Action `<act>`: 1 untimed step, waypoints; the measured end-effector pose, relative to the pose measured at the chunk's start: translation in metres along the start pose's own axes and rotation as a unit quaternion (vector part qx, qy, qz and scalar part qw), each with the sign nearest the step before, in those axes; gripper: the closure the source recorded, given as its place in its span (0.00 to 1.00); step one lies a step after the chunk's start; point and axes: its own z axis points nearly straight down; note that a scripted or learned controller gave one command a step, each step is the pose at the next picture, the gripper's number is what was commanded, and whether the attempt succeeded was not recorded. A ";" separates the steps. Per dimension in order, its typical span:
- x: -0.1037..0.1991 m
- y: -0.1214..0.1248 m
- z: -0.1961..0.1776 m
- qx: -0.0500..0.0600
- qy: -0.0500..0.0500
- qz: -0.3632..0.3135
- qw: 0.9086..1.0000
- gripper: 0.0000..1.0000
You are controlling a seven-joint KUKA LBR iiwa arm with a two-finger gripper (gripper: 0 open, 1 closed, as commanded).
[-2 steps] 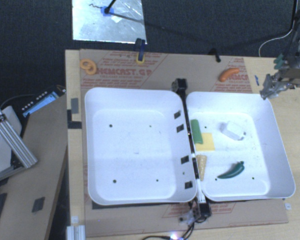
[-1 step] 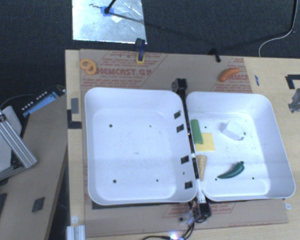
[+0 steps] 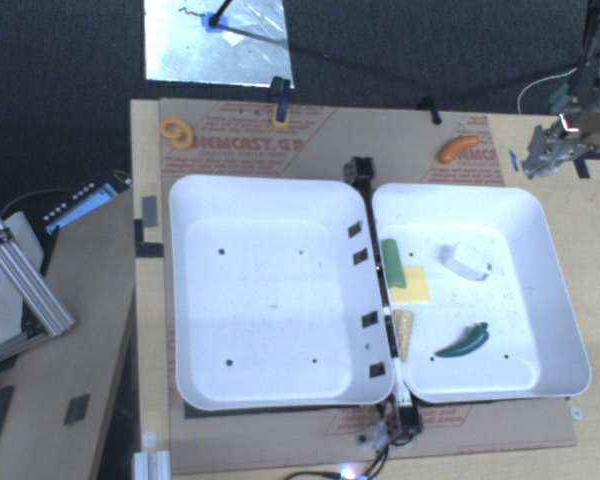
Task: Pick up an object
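Gripper parked off the bins, nothing picked yet.

Left bin [image 3: 270, 298] bare; right bin [image 3: 540, 268] holds a green stick [image 3: 389, 264], yellow block [image 3: 411, 283], cone [image 3: 404, 332], clear piece [image 3: 466, 262] and green pepper [image 3: 464, 341]. Items hugging its left wall risk a blocked grasp. Gripper [image 3: 552, 153] hangs well apart at the table's far right edge; grip state cannot be told.

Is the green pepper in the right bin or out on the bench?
In. The green pepper lies flat on the floor of the right bin, near its front, inside the white rim.
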 end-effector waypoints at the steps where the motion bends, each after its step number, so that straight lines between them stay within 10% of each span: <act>1: 0.071 -0.008 -0.026 0.001 0.000 0.001 1.000 1.00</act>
